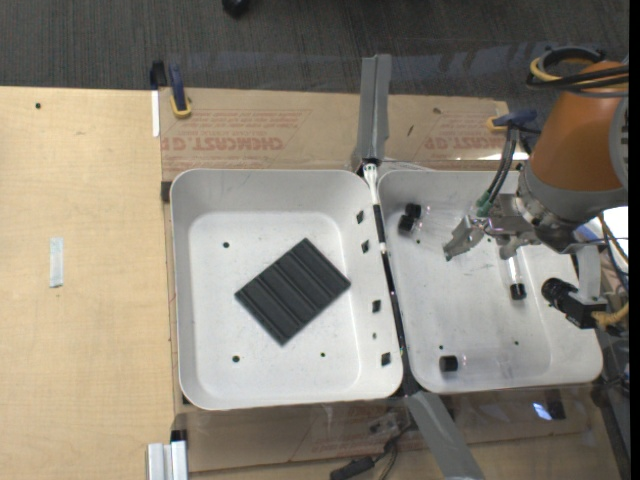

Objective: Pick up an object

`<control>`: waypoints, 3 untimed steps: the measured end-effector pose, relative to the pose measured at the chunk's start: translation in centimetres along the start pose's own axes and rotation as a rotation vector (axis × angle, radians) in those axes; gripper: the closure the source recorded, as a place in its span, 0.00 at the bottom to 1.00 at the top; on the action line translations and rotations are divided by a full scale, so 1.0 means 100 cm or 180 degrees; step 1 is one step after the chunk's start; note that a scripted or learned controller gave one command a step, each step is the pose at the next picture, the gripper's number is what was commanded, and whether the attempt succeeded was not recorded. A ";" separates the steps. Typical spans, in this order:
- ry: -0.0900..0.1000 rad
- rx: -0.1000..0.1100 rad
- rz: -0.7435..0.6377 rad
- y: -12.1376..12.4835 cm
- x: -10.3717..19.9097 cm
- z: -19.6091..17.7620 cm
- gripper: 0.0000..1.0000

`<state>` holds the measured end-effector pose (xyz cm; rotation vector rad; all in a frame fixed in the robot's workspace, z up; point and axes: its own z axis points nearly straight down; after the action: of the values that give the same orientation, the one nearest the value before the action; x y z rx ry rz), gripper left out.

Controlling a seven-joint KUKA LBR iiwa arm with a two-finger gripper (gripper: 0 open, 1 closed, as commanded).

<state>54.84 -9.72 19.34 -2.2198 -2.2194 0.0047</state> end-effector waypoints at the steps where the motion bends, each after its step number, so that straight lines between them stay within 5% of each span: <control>1: 0.0001 -0.0005 0.0226 0.056 -0.033 0.087 0.00; 2: -0.0005 -0.0017 0.0213 0.081 -0.120 0.055 0.00; 3: 0.0019 0.0000 0.0052 0.030 -0.111 0.103 0.00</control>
<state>57.78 -20.86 9.06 -2.2349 -2.1984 -0.0020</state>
